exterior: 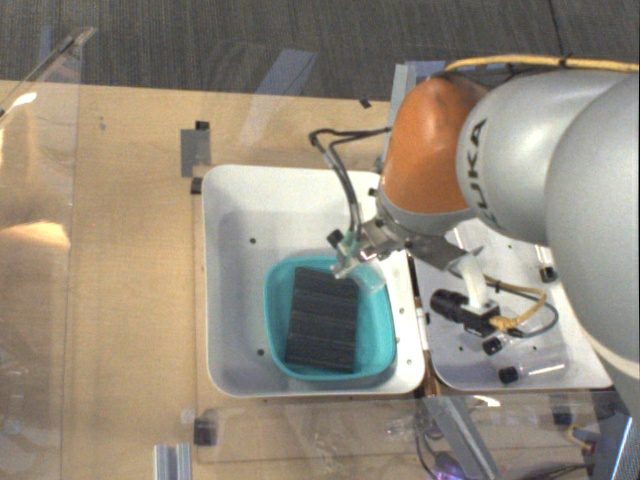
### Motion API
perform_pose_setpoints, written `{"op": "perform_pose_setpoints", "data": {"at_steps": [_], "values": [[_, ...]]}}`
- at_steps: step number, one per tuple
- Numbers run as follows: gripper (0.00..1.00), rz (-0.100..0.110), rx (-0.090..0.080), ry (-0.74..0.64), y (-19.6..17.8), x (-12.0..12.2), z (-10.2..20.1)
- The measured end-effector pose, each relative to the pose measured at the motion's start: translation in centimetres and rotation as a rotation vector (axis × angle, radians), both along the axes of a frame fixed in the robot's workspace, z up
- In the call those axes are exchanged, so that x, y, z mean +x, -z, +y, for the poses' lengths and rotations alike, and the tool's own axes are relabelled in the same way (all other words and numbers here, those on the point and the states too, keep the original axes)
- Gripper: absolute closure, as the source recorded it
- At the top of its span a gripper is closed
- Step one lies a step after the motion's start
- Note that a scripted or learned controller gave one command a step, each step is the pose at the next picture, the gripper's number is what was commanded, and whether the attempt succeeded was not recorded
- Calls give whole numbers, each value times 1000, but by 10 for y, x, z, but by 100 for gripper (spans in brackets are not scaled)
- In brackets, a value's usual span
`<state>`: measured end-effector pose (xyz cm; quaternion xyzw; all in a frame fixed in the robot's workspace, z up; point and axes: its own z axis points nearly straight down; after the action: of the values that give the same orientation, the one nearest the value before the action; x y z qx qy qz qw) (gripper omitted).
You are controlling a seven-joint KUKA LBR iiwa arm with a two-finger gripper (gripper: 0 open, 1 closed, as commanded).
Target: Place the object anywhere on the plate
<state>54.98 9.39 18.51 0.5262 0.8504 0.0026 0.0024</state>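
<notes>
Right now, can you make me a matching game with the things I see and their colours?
Things:
1. plate
2. block
3. left bin
4. arm band

Colours:
A. white
B. orange
C. dark, nearly black
D. teal

Pairs: 1-D, 2-C, 3-A, 4-B

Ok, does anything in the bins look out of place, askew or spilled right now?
Nothing stands out. The block lies flat on the plate in the left bin, a little turned but wholly inside the rim, and nothing is spilled. The claw is at the plate's far edge, by the block's corner.
</notes>
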Motion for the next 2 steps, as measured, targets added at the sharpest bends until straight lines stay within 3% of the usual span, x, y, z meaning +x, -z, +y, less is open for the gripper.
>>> {"op": "perform_pose_setpoints", "data": {"at_steps": [1,2], "values": [[0,0,0,0,0,0,0],[0,-3,0,129,-106,-38,-43]]}}
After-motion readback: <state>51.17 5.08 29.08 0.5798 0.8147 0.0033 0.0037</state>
